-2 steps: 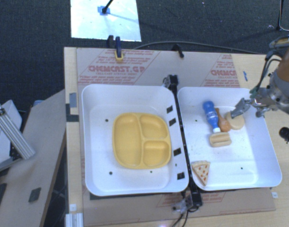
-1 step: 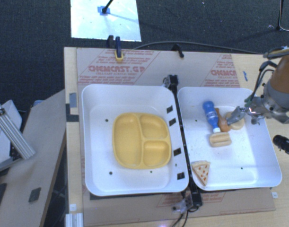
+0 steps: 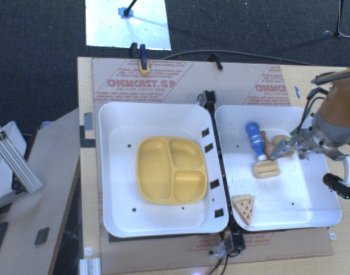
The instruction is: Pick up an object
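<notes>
The right bin (image 3: 312, 211) holds a blue bottle (image 3: 254, 140) lying near its back left. A small brown piece (image 3: 265, 145) lies right beside the bottle. A tan bread roll (image 3: 266, 169) sits just in front of them, and a pizza slice (image 3: 243, 208) lies at the bin's front left corner. My gripper (image 3: 282, 148) reaches in from the right, low over the bin. Its tip is next to the brown piece and just behind the roll. A pale tan object (image 3: 279, 138) is partly hidden behind the gripper.
The left bin (image 3: 114, 153) holds a yellow divided plate (image 3: 172, 169). A black divider with clips (image 3: 213, 153) separates the bins. The arm's grey body and orange band (image 3: 338, 110) hang over the right bin's far right side. A cable (image 3: 338, 185) trails there.
</notes>
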Tool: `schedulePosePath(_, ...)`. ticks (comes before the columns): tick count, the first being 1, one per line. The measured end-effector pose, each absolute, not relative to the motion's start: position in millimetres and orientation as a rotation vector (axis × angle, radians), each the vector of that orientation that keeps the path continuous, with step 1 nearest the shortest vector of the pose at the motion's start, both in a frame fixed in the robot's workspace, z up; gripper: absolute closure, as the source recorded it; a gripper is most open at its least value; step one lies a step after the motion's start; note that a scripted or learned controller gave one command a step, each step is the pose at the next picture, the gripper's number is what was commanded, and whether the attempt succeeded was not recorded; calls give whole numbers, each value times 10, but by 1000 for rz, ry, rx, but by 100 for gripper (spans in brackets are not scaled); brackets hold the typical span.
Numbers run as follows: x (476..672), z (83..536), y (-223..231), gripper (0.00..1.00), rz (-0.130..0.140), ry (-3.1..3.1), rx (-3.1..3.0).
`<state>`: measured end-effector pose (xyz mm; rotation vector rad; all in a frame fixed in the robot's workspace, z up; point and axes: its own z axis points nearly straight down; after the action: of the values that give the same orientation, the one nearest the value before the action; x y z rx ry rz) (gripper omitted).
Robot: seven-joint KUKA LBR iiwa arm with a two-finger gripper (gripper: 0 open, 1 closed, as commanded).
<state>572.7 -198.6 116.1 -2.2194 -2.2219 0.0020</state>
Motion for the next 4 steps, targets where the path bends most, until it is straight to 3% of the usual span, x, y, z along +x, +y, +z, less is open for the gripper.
schedulePosePath(1, 5733, 833, -1982, 0, 0, -2223, -2220)
schedulePosePath(2, 5745, 957, -1986, 100, -4, -2227, -2222)
schedulePosePath(3, 5705, 1533, -1910, 100, -5, -2230, -2221)
schedulePosePath(4, 5817, 2040, -1886, 100, -6, -2232, -2221)
